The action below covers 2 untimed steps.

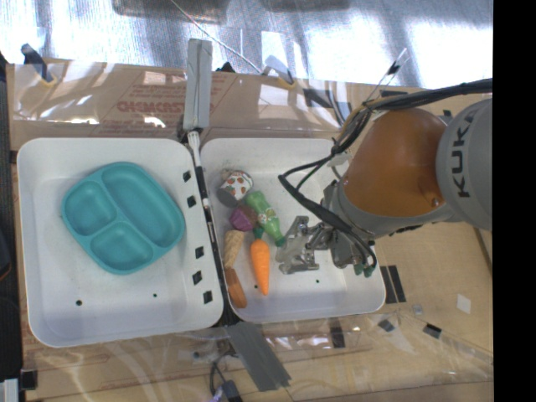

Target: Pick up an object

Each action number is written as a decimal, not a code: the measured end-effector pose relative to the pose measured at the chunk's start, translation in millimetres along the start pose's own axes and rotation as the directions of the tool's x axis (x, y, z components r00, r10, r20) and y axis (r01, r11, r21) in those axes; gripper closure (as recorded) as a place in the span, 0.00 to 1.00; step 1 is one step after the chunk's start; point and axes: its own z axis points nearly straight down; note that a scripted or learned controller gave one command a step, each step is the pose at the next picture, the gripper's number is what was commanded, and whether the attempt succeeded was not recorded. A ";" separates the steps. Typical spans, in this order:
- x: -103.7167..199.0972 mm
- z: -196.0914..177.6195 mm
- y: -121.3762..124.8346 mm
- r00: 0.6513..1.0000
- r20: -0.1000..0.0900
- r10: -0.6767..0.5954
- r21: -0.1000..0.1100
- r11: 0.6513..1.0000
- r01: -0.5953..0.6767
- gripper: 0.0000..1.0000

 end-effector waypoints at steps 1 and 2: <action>1.7 3.1 43.2 0.978 0.000 -0.207 0.000 0.978 0.207 1.00; -2.2 9.9 58.1 0.879 -0.002 -0.477 0.000 0.879 0.477 1.00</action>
